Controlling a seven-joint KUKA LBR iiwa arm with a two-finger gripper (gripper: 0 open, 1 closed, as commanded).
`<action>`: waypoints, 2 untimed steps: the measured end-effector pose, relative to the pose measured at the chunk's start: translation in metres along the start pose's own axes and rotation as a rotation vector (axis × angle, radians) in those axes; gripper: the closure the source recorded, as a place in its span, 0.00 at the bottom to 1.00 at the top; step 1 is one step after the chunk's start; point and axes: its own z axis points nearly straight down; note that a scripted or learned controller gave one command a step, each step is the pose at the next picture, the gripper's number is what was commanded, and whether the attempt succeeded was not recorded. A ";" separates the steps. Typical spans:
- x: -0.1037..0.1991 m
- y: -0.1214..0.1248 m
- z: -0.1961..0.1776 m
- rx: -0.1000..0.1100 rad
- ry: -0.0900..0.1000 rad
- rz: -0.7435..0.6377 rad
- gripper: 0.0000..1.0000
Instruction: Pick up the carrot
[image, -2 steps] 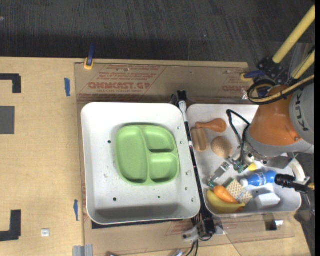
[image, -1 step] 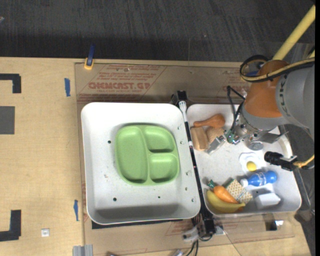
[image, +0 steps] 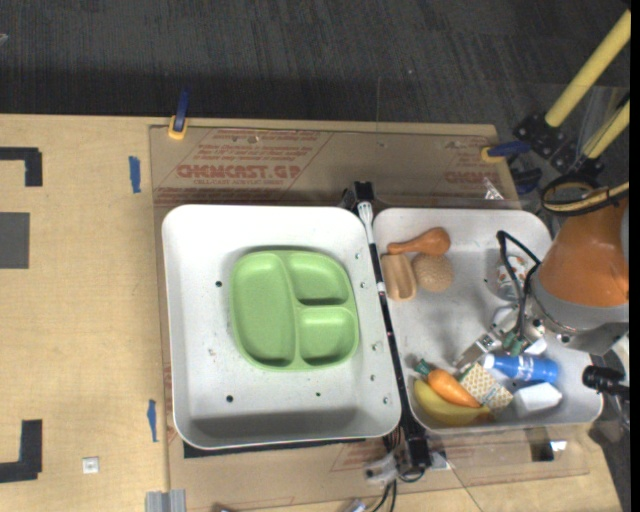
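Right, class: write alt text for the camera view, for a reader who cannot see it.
An orange carrot lies on a banana at the near edge of the right bin, with the robot arm above that bin's right side. The left bin holds a green divided plate.

The grey arm with the orange band (image: 590, 265) is cut off by the right edge. Beside it, the hand (image: 492, 350) is too cluttered to read. The orange carrot (image: 450, 388) partly hides the yellow banana (image: 437, 408).
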 end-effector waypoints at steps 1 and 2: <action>0.054 0.008 0.000 -0.012 -0.014 -0.070 0.00; -0.001 -0.028 0.000 -0.009 -0.009 -0.481 0.00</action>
